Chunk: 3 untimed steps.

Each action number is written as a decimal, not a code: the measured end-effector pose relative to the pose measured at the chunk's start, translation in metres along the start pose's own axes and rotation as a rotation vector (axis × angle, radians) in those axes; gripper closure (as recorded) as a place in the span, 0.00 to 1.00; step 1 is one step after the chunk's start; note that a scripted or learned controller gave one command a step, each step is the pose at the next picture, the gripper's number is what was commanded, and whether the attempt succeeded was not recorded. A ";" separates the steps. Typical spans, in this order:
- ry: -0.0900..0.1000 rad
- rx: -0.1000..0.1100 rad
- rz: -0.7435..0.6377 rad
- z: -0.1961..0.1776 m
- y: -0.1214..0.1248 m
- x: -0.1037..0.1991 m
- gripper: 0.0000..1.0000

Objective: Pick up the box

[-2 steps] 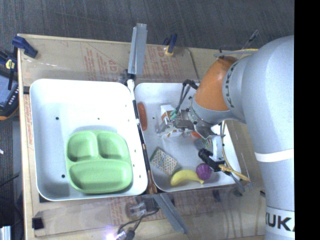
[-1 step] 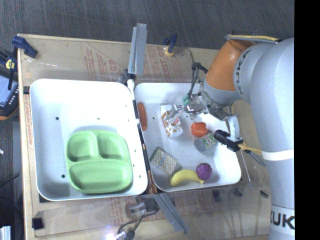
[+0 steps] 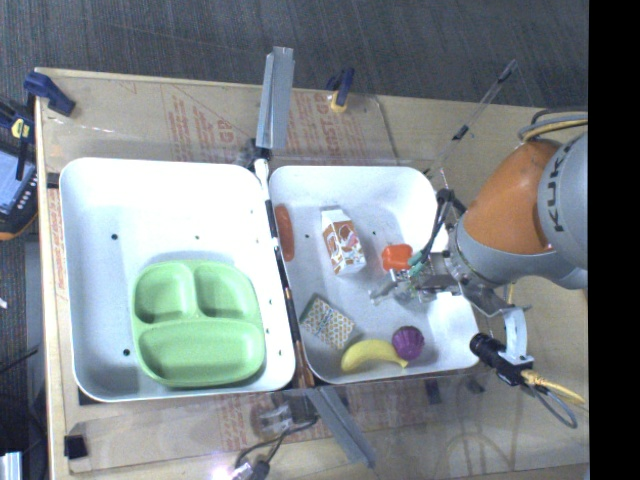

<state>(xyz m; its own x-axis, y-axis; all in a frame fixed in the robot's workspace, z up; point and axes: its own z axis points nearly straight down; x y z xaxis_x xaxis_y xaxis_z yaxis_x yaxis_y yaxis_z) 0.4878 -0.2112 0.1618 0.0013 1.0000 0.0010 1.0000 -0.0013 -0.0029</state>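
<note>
Banana (image 3: 372, 354): lies at the near edge of the right bin (image 3: 300, 183), just beside a purple toy (image 3: 407, 342).
Patterned card (image 3: 326, 321): flat, left of the banana, near the bin's left wall.
Green divided tray (image 3: 199, 323): sits in the near part of the left bin (image 3: 100, 183).
Gripper (image 3: 398, 286): low in the right bin's right half, near an orange object (image 3: 397, 256); whether its claw is open or closed cannot be told.
Box (image 3: 342, 243): a small carton with red-orange print, mid-bin, left of the gripper and apart from it.
Red sausage-shaped toy (image 3: 285, 231): along the left wall, left of the box.
</note>
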 end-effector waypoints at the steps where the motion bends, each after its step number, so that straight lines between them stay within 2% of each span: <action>1: -0.001 -0.002 -0.124 -0.024 0.068 0.010 0.00; 2: 0.000 0.003 -0.114 0.071 0.056 0.065 0.00; 3: 0.000 -0.001 -0.082 0.070 0.125 0.059 0.00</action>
<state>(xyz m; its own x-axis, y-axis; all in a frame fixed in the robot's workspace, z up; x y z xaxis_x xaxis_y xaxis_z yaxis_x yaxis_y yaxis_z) 0.6126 -0.1527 0.0918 -0.0805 0.9968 0.0011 0.9967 0.0805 -0.0017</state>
